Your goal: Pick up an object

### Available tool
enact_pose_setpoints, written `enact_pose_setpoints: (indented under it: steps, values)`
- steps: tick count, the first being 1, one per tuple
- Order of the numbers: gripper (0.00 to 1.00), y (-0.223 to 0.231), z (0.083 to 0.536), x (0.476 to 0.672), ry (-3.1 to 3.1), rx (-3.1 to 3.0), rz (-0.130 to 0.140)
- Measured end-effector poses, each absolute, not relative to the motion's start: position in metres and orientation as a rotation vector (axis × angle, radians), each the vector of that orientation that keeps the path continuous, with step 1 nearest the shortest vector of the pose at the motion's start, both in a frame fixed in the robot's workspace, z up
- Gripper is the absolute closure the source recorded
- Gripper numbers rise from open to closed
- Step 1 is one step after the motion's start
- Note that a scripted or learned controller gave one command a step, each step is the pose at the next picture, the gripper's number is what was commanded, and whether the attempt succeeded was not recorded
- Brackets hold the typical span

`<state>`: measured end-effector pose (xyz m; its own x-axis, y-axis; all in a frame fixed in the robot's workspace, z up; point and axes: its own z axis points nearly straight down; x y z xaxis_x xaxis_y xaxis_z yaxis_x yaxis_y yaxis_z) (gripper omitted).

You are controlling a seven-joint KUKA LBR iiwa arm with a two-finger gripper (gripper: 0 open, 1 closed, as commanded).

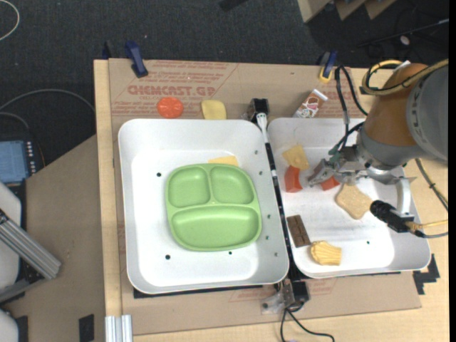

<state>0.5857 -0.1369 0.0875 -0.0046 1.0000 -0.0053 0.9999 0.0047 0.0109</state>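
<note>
From above, the gripper (318,177) sits low in the right bin (377,258), reached in from the right under the grey arm (427,112) with its orange band (390,112). Whether it is clamped on anything cannot be told at this size. Just beside its tip lie two small red pieces: a red block (293,179), with its long axis running roughly up and down the view, and a smaller red bit (330,184) under the gripper's body, partly hidden. Above the red block rests a pale yellow wedge (295,155). To the right of the gripper lies a tan, bread-like slice (354,201), tilted, its long axis running from upper left to lower right. Lower in the bin are a dark brown bar (298,231) near the left wall and a yellow ridged piece (325,252) beside it. The left bin (142,148) holds a green divided plate (212,206), with a pale yellow piece (224,161) at its upper rim.
</note>
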Motion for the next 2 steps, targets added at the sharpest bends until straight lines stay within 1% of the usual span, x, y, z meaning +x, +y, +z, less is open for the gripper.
enact_pose_setpoints:
  steps: [1, 2]
  values:
    - [1.0, -0.139, 0.1, 0.585, 2.212, 2.209, 0.007]
    - [1.0, -0.055, 0.206, 0.601, 2.226, 2.207, 0.013]
